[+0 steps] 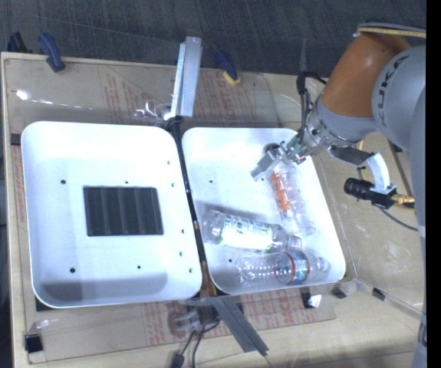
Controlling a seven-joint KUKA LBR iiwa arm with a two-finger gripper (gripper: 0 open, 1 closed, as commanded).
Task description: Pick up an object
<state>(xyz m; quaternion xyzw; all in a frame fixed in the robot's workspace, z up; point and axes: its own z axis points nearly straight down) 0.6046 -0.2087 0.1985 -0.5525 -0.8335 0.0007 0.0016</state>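
Observation:
The right bin (228,156) holds three clear plastic bottles. One with an orange label (286,195) lies along the bin's right side. One with a pale green label (245,232) lies across the middle. One with a blue label (281,267) lies by the front wall. My gripper (275,158) hangs over the right bin's upper right part, just above the top end of the orange-label bottle. Nothing shows between its fingers.
The left bin (51,167) holds a dark ribbed rectangular pad (123,211). A grey metal bar (186,75) stands up at the back between the bins. Blue clamps (50,50) grip the bench's far edge. A black cylinder (366,191) on a bracket juts out beside the arm.

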